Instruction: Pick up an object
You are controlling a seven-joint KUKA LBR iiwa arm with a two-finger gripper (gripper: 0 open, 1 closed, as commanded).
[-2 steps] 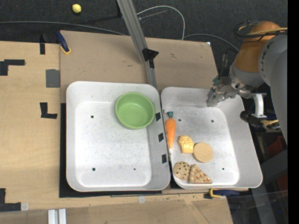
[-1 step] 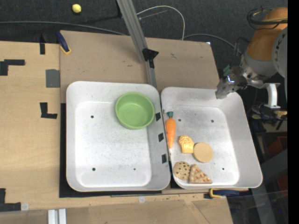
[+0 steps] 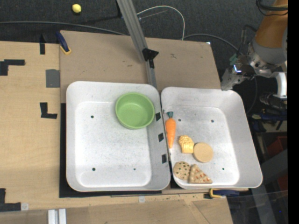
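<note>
In the right bin (image 3: 229,125) lie an orange carrot (image 3: 170,131) against the left wall, a yellow waffle-like piece (image 3: 186,144), a round tan cookie (image 3: 203,152), a chocolate-chip cookie (image 3: 181,170) and a pizza slice (image 3: 199,176). A green bowl (image 3: 135,109) sits in the left bin (image 3: 93,139) near its back right corner. My gripper (image 3: 230,80) hangs just past the right bin's back right corner, away from all the objects, with nothing seen in it.
A grey pole (image 3: 135,27) slants down from the top to the seam between the bins. A yellow ball (image 3: 76,8) lies on the dark floor at the far left. Cables run behind the bench.
</note>
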